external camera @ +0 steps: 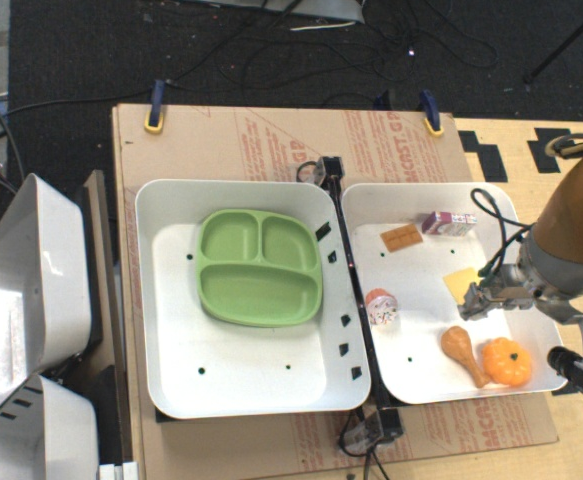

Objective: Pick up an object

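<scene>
- orange pumpkin toy (509, 361) nearest the lower edge, right bin (411, 206), near its front right corner
- tan drumstick-shaped toy (464, 352) just left of the pumpkin, touching or nearly touching it, lying at a slant
- gripper (479, 301) low over the right bin, just above the drumstick's round end and beside a yellow flat piece (459, 284); whether it is spread or pressed together can't be told from this angle, nothing seen pinched
- arm (571, 238) comes in from the right, orange band above the wrist, black cable looping over it
- small white-and-pink cup-like item (381, 307) at the right bin's left wall, print on it too small to read
- green divided plate (260, 267) in the left bin (161, 298), three compartments, upright
- tan cracker-like rectangle (401, 237) further back in the right bin
- purple-and-white small carton (448, 223) near the back wall, label unreadable
- cardboard sheet (271, 143) under both bins, red printed lettering upside down, not legible
- two clamps, yellow (155, 107) and blue-yellow (430, 112), on the cardboard's far edge
</scene>
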